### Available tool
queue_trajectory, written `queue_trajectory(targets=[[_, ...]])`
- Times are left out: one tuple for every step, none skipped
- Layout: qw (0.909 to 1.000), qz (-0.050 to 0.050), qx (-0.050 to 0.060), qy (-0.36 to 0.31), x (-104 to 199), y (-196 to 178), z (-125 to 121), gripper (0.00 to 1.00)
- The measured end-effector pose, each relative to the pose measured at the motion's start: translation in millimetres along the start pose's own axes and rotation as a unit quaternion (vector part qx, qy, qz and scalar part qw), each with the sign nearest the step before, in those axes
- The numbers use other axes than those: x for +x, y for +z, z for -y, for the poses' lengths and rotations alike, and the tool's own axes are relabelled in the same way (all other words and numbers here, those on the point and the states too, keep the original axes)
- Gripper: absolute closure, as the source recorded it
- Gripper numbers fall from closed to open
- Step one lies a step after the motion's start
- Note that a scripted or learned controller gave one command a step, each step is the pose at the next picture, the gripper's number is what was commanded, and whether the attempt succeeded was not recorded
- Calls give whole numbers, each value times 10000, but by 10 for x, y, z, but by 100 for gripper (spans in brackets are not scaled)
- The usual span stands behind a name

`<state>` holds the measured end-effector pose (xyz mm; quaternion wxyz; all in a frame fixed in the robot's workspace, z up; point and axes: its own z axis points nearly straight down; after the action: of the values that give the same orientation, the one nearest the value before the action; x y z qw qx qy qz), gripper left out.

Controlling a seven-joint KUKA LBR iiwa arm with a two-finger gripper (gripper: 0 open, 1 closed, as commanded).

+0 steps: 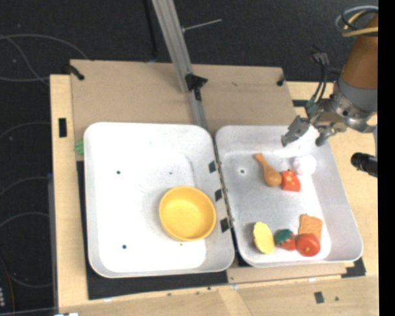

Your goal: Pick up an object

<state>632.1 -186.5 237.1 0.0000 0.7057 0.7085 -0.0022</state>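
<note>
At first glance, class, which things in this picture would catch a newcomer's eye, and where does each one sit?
The yellow bowl stands out, sitting alone near the front of the left bin. In the right bin, small bright toy foods lie scattered: a drumstick by a red piece mid-bin, and a tomato at the front corner. The end effector hangs over that bin's far right corner.

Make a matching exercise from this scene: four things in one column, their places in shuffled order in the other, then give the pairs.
Things:
1. yellow bowl
2. gripper
3. drumstick toy
4. tomato

Places:
A. near corner of the right bin
B. over the right bin's far edge
C. in the left bin
D. middle of the right bin

Pairs: 1-C, 2-B, 3-D, 4-A
</note>
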Motion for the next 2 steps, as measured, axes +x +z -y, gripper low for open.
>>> queue_trajectory(targets=[[10000, 2, 7, 27, -125, 514, 27, 0], [10000, 3, 1, 26, -165, 938, 54, 0]])
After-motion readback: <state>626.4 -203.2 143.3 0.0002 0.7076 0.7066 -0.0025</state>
